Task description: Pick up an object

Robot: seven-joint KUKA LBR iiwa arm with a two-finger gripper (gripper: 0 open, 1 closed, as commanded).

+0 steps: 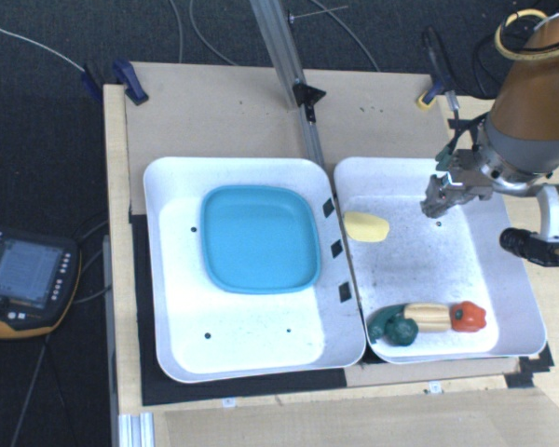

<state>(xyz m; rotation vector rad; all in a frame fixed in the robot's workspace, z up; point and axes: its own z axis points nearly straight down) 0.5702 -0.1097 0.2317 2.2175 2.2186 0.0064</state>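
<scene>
We see a pale wood bench [224, 101] w/ two shallow white bins. Left bin [168, 343] holds a square blue plastic plate [261, 238]. In the right bin [512, 343], a pale yellow rounded piece [366, 227] lies by the left wall; a dark green lump [394, 328], tan wooden cylinder [428, 318] & red round toy [468, 317] line the front edge. Gripper [438, 200] hangs over the bin's back-right area, nothing seen in it; finger state we can't tell.

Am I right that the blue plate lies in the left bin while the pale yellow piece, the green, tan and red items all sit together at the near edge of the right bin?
Not quite. The camera view shows the pale yellow piece apart from the others, near the right bin's left wall, further back. The blue plate does lie in the left bin, and the green, tan and red items sit at the near edge.
</scene>
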